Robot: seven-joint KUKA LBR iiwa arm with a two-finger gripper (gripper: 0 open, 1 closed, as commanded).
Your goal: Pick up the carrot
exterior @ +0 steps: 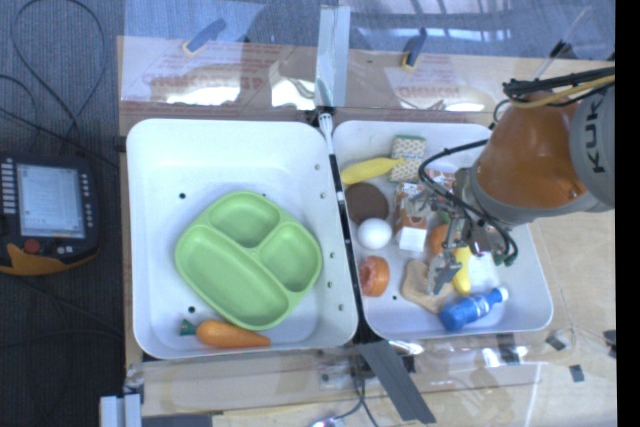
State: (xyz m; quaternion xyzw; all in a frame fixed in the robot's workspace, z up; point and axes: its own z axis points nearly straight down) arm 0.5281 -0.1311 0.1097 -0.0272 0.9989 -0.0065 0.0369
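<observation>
I see the carrot point(232, 334) lying flat in the left bin point(150, 155), at its front edge, just beside the green plate point(248, 259) and almost touching its rim. It lies along the front wall, with the leafy end to the left, so a grasp across its body looks possible to me.

My gripper point(440, 270) is not there. It hangs low in the right bin point(535, 310), in the middle of the clutter: a blue bottle point(474, 307) in front of it, a yellow piece point(461, 273) just beside, a white ball point(374, 234) and a red fruit point(373, 275) to its left. The arm point(535, 160) covers the wrist from above. How wide the jaws stand, and if anything is between them, I cannot tell; the parts there are too small and mixed with the objects.

So I judge the pick is not begun. The arm must first rise out of this bin, cross the middle wall and come down over the carrot. The plate rim and the front wall leave little room there.
</observation>
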